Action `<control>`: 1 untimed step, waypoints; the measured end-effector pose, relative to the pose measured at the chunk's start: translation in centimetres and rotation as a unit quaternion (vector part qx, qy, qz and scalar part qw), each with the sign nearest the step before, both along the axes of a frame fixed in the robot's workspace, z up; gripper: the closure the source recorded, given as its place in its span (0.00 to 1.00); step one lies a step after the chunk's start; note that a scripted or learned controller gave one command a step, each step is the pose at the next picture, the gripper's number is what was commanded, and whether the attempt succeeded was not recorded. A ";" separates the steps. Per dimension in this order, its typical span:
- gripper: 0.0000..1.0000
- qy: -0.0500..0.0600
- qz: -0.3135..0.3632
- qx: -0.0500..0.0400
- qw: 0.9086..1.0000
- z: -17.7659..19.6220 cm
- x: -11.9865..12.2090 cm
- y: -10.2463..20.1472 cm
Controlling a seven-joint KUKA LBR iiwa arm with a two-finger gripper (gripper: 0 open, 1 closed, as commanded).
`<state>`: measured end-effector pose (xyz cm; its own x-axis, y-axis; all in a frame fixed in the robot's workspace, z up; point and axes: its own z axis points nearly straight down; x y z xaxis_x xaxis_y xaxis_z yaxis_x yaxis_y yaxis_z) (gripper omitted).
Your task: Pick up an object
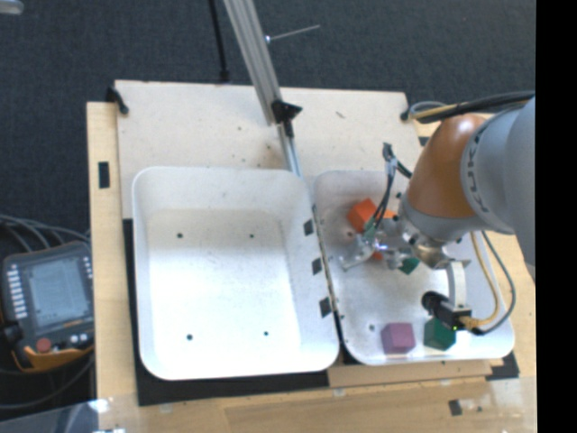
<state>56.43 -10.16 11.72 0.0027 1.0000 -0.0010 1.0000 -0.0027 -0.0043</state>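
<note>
My gripper (368, 247) hangs low inside the right bin (365, 300), near its left wall, under the grey arm and its orange band. An orange block (362, 213) lies just above and to the left of the gripper, very close to it. A purple block (397, 336) rests near the bin's front edge, with a dark green block (439, 335) to its right. A small green piece (410, 264) shows right beside the wrist. I see nothing clearly held.
The left bin (225, 269) sits beside the right one, sharing a middle wall. A slanted metal post (257, 57) rises behind the bins. Cables and a black fitting (436, 303) hang from the wrist over the right bin. A teach pendant (50, 296) lies off the bench at left.
</note>
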 end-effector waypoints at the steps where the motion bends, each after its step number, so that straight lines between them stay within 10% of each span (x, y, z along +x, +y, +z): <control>1: 0.00 -0.003 0.000 -0.001 1.000 -2.0 0.1 -0.2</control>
<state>56.50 -10.32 9.70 0.0031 1.0000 -0.0022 1.0000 -0.0031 0.0011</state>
